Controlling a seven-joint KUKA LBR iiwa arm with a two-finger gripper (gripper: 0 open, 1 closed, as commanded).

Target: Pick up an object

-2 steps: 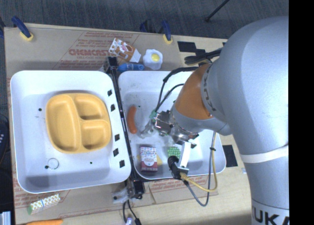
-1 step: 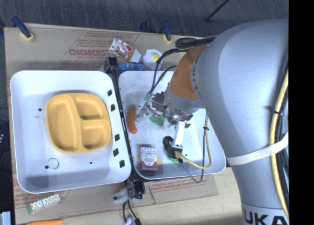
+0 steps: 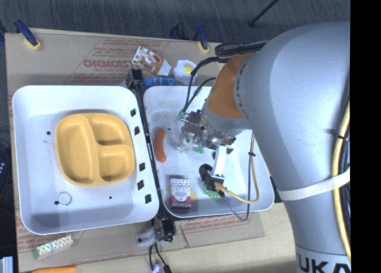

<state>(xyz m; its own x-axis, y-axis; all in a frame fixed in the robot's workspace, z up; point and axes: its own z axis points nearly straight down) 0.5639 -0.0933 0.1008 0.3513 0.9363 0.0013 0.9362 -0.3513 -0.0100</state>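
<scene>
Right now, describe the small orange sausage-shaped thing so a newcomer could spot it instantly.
Look at the right-hand shallow white bin, the one the grey arm reaches into. Along its left wall, beside the black divider between the bins, lies a small orange sausage-shaped object, lengthwise. It is the slim, rounded orange piece, unlike the boxy dark red packet below it.

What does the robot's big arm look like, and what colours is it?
The fat, rounded grey metal arm wears an orange band above its wrist. Black cables loop beside it, a yellow cable curls underneath, and white letters mark its base.
</scene>
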